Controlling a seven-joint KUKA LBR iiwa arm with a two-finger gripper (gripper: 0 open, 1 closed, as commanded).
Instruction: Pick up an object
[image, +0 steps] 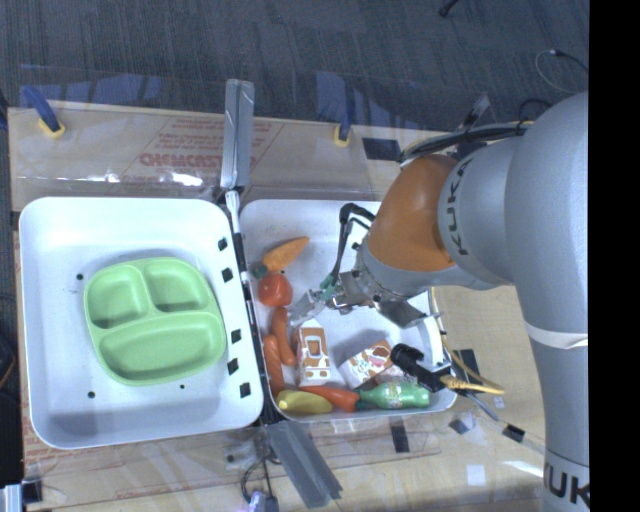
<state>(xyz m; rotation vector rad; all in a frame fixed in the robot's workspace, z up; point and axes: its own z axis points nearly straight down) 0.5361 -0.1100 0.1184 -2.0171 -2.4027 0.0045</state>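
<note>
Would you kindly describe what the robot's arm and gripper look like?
The arm is thick, rounded and grey, with an orange band above the wrist and dark KUKA lettering. Black cables loop beside the wrist. The gripper is small, metallic and grey.

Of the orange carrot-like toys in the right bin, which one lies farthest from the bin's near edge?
The orange toy carrot at the far left of the right white bin. It lies slanted above the red toy tomato; the other orange pieces lie below the tomato.

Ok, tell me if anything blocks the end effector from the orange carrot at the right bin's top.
Nothing visible does. The end effector hangs right of and below the carrot, with bare bin floor between them.
</note>
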